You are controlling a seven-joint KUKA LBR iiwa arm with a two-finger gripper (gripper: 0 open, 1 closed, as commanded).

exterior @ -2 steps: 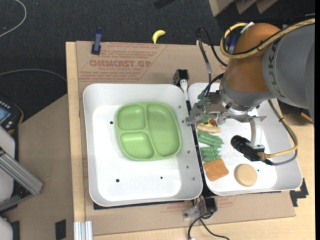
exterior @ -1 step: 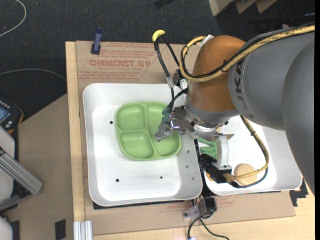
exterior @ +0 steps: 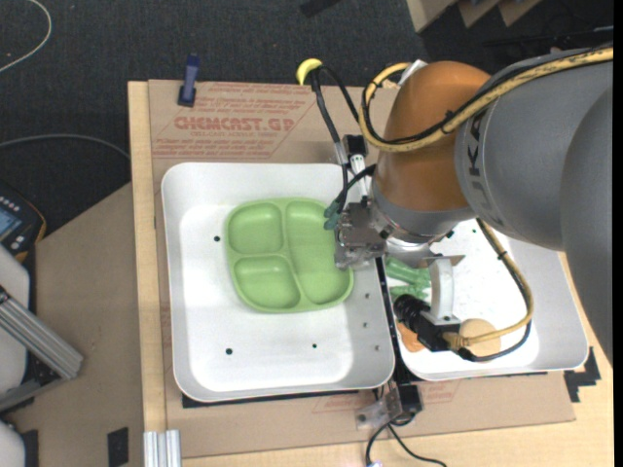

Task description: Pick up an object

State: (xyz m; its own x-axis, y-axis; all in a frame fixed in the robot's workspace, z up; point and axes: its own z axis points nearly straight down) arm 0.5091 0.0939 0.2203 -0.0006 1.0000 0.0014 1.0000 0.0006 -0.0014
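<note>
A light green divided plate (exterior: 277, 256) lies flat in the middle of the left bin (exterior: 195, 300). My gripper (exterior: 348, 248) hangs low over the plate's right rim, close to the wall between the two bins. The big grey arm with its orange band (exterior: 428, 134) covers much of the right bin (exterior: 560, 329). Beneath the wrist, in the right bin, I see a green thing (exterior: 411, 280), an orange thing (exterior: 421, 339) and a tan rounded thing (exterior: 477, 332), all partly hidden.
The bins rest on a cardboard sheet (exterior: 243, 115) with red print. A blue clip (exterior: 189, 79) and a yellow-tipped cable (exterior: 310, 68) lie at the sheet's far edge. White bin floor shows around the plate.
</note>
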